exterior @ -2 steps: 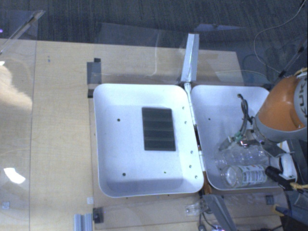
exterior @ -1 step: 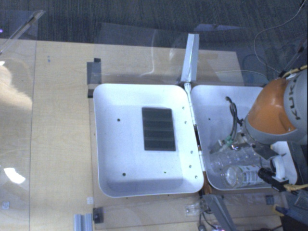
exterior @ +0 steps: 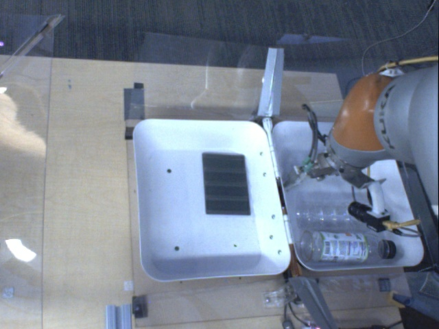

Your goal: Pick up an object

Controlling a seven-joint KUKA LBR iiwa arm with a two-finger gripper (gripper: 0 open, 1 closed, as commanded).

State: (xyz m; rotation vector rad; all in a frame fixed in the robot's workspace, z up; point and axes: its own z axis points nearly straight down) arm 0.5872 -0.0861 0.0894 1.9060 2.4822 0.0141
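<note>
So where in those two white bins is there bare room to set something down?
The left bin has bare floor all round the dark ribbed pad, widest on the side away from the arm. The right bin is crowded: the arm hangs over it and a clear bottle lies along its near wall.

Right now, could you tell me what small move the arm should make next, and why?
Probably a short shift toward the near wall of the right-hand shallow white bin, to centre over the clear plastic bottle with the printed label. The grey arm with the orange band hangs over that bin's far half, while the bottle lies on its side along the near wall.
</note>
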